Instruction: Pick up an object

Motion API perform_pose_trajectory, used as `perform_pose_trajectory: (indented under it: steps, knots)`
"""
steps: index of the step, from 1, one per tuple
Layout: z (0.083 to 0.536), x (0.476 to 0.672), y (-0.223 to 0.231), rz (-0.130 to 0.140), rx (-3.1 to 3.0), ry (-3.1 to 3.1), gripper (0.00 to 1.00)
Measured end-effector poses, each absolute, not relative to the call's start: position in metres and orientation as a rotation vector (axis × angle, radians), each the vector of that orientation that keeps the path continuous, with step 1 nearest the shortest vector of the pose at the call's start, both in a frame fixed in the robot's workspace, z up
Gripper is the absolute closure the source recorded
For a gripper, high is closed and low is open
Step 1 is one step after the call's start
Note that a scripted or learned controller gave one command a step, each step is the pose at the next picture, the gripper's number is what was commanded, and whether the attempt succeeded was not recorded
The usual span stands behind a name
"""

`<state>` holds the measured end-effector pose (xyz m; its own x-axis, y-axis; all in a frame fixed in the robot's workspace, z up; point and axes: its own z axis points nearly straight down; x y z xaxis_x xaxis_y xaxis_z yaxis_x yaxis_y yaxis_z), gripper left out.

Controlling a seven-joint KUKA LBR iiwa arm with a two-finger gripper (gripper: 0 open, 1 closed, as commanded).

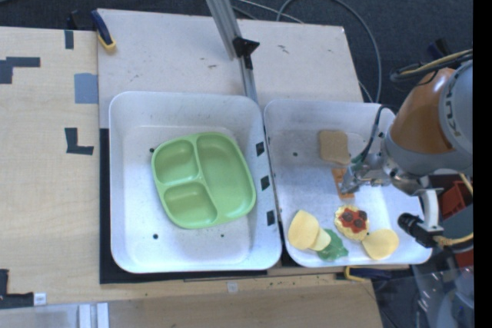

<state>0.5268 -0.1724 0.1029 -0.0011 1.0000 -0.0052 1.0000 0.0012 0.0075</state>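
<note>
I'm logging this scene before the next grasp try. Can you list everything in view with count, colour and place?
bins: two, white, side by side on the bench
divided plate: one, green, in the left bin
toast-like slice: one, tan, upper part of the right bin
round item with red topping: one, yellow and red, lower right bin
yellow pieces: two, near edge of the right bin
green piece: one, beside the left yellow piece
clamp: one, blue and yellow, bench's far left corner
arm: one, grey and orange, over the right bin
gripper: one, dark, just below the slice

Light: bright, even, from above
Shadows: soft, faint inside left bin (123, 165) walls
Glare: mild whiteout on bin floor beside green tray (204, 180)
Focus: slightly soft overall, low resolution
</note>
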Motion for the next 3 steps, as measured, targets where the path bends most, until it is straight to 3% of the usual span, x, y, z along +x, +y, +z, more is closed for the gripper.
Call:
perform_pose_trajectory:
  steps: [3]
  knots:
    - [0.252, 0.528, -0.174, 0.002, 2.217, 2.22, 1.0]
